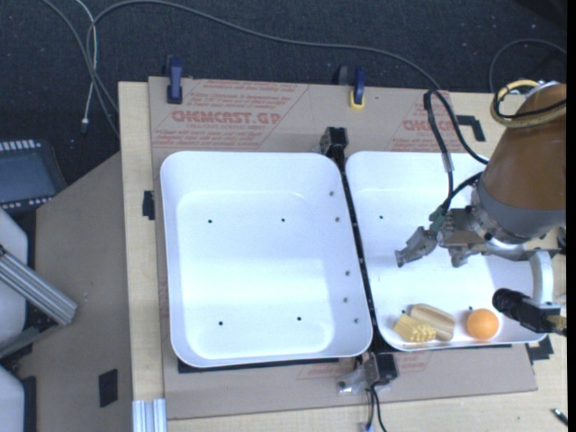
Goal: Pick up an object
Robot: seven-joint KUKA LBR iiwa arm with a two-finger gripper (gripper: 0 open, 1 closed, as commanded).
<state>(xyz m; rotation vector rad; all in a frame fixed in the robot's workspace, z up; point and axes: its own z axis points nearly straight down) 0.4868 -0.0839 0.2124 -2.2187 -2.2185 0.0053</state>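
The claw (430,248) hangs over the middle of the right bin (396,187), reaching in from the right, its two fingers spread apart with nothing between them. The things to pick lie nearer the bin's front rim, apart from the claw: a yellow corn cob (414,330) touching a tan bread-like roll (434,316) just behind it, and an orange ball (482,324) a little to their right. The left bin (180,241) sits alongside on the bench (139,151).
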